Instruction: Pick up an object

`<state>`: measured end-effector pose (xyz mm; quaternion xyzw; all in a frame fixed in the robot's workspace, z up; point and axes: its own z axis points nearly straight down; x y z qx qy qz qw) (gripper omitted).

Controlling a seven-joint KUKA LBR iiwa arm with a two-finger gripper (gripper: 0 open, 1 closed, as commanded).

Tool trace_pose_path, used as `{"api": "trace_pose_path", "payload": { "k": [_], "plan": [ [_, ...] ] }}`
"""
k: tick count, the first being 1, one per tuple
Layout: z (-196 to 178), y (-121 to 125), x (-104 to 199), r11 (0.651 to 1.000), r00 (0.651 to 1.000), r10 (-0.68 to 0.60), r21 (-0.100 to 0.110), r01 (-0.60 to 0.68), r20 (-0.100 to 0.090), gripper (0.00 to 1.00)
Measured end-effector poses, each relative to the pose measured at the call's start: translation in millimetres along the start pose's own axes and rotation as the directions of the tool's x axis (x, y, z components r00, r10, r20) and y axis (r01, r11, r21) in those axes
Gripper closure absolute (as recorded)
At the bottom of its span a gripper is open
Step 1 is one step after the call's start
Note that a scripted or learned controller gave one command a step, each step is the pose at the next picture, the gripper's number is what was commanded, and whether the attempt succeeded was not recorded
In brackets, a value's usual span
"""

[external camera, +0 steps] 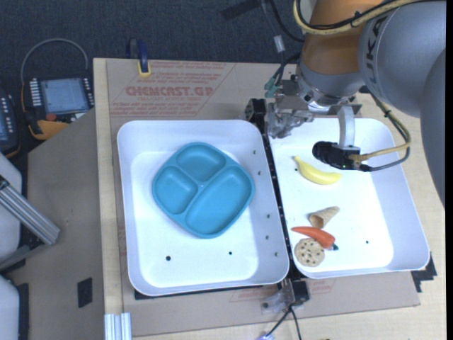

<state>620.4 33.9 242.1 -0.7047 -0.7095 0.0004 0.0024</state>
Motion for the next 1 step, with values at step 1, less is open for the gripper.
{"api": "trace_pose_path", "payload": {
  "k": [1],
  "plan": [
    [11.7, -4.1, 58.0, 1.000, 1.000, 0.001, 0.000, -0.001, 0.000, 1.00]
  ]
}}
